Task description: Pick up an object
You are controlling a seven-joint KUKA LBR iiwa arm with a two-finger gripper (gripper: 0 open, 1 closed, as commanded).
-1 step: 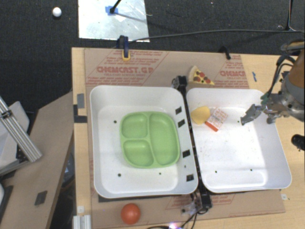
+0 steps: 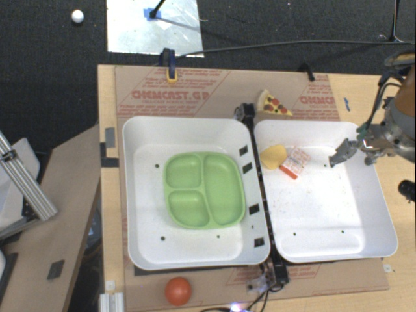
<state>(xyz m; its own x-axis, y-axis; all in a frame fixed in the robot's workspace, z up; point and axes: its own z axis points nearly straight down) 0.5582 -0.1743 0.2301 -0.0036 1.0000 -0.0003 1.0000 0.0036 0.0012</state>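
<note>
Bins sat side by side on the bench, and we found the claw [image 2: 340, 153] over the right bin [image 2: 364, 239], near its upper right part, reaching in from the right edge. We could not tell how the claw stood, since it showed as one grey shape, and we saw nothing held in it. Well to the left of the claw, on the bin floor, lay a yellow piece [image 2: 273, 155] and, just beside it and nearer the claw, a small red and white packet [image 2: 294, 162]; both lay apart from the claw. Farther left, the left bin [image 2: 146, 239] bore a green divided plate [image 2: 204, 189]. Beyond the bins, up and left of the claw, we saw a toy pizza slice [image 2: 273, 103] on the board. Far down and left, a red ball [image 2: 178, 290] rested outside the bins.
</note>
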